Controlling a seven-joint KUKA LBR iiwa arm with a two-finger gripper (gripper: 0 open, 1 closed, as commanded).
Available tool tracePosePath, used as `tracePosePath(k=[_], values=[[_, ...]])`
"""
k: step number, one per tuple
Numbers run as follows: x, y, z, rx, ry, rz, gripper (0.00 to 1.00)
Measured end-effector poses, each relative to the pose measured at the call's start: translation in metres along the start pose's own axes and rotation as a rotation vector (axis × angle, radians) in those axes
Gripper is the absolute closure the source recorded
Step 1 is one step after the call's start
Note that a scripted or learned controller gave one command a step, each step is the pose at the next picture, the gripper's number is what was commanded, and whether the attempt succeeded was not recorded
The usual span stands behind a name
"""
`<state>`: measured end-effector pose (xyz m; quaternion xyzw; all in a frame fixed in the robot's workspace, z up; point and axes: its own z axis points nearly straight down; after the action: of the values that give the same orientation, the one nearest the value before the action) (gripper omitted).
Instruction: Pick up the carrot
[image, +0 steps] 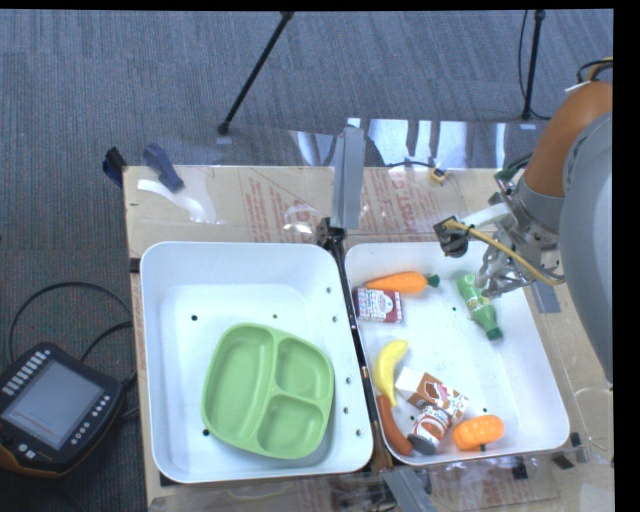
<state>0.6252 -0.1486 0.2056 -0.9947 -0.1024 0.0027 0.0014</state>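
While the arm (585, 200) is reaching in from the right, the gripper (492, 280) is hanging over the upper right part of the right bin (552, 380), just above the green bottle (479, 304). Can't tell how the gripper is set; too small and cluttered with cabling there, and nothing is visibly pinched in it. The carrot (400, 282) is lying on its side near the top of the right bin, green end pointing right, apart from the gripper and just above the small red carton (379, 304). The banana (388, 366) is lying mid-bin, with a sausage (393, 427) below it along the left wall. A brown-and-white packet (432, 391), a small jar (430, 427) and an orange piece (477, 431) are sitting bunched at the bottom. The left bin (170, 300) is holding a green divided plate (268, 388). A teach pendant (55, 405) is sitting on the floor at left.
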Motion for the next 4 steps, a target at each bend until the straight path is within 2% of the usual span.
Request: tracePosePath(k=[4], values=[[0.001,-0.006,-0.033,0.010,-0.017,-0.027,1.00]])
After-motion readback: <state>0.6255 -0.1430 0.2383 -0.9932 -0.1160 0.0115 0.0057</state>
